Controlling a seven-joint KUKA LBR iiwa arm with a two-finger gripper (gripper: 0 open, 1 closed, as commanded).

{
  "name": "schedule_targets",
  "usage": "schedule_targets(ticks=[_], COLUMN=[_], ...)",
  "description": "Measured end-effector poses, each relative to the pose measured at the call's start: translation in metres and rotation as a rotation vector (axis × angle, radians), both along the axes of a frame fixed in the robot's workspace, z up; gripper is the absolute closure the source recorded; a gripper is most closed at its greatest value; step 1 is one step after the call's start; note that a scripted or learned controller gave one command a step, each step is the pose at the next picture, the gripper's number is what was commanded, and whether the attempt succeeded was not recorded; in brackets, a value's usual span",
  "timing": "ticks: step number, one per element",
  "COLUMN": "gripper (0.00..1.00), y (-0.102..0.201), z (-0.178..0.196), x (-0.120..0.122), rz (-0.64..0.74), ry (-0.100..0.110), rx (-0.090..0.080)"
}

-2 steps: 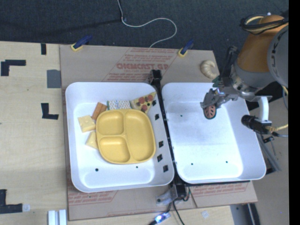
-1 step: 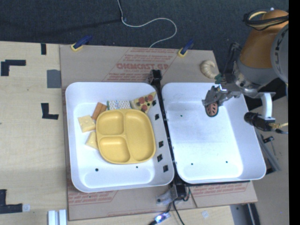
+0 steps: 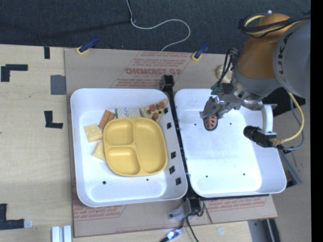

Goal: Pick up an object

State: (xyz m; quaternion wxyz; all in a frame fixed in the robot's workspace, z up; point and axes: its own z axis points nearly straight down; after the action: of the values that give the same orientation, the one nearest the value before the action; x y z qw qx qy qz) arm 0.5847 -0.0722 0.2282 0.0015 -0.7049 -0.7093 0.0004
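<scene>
lift step in hand: claw [image 3: 212, 116] pinching small reddish object [image 3: 211, 122] at right bin's [image 3: 237, 178] 11 o'clock; next, raise clear.

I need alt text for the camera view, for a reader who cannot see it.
A grey robot arm with an orange band reaches from the right, its gripper holding a small reddish object above the right white bin. The left white bin holds a yellow divided plate among small toy food pieces.
</scene>
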Motion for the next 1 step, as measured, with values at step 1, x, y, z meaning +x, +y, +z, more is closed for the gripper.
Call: schedule_targets(ticks=[1], gripper=[1.00], y=[0.0463], z=[0.0060], x=[-0.0163], rz=[0.000], ry=[0.000], rx=[0.000])
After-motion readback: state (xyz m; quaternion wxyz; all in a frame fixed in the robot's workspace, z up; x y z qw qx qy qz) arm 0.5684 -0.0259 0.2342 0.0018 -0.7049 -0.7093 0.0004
